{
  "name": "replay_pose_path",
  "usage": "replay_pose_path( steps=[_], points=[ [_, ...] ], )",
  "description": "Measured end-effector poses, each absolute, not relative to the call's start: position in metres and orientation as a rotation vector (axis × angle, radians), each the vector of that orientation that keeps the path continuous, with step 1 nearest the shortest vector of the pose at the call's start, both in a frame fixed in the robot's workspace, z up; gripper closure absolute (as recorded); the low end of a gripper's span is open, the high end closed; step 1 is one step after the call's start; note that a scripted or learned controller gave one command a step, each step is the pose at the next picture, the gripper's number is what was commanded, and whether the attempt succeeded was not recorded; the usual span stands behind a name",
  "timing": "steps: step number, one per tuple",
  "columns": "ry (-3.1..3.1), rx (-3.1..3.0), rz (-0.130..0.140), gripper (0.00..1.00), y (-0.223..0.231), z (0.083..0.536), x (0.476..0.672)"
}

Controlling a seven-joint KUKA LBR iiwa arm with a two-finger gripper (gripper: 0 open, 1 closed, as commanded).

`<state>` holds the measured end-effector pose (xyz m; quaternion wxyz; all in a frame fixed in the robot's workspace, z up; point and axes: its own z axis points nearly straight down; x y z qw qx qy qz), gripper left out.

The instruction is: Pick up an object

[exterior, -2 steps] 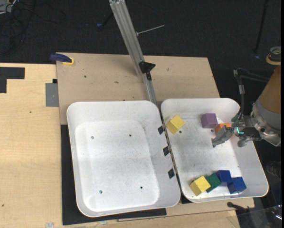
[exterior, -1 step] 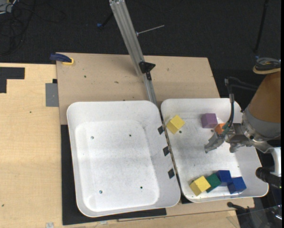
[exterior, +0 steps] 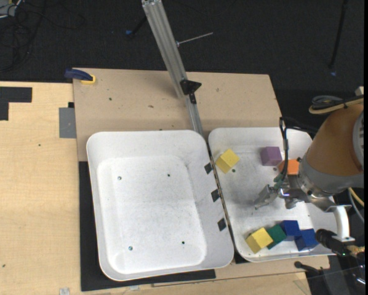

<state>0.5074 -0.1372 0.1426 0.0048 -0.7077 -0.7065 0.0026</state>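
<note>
Gripper (exterior: 265,199) low in right bin (exterior: 242,141), finger state impossible to tell. Nearest candidate: yellow block (exterior: 258,239), just below gripper, touching green block (exterior: 276,235). Purple block (exterior: 271,155) farther, above gripper.

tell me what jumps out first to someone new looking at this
The big grey-and-orange arm reaching in from the right, its claw low over the right bin. Bright blocks dot that bin: a yellow block near the divider, a purple block, and a yellow, green and blue cluster at the front.

no readable text, labels or numbers anywhere
</note>
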Motion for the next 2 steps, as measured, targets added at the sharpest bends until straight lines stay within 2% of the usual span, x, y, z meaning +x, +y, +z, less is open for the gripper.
replay_pose_path(
  steps=[1,2],
  points=[
    [-2.218,-2.222,0.000,0.00,-0.137,0.091,0.508],
    [-2.207,-2.229,0.000,1.00,-0.138,0.103,0.507]
  ],
)
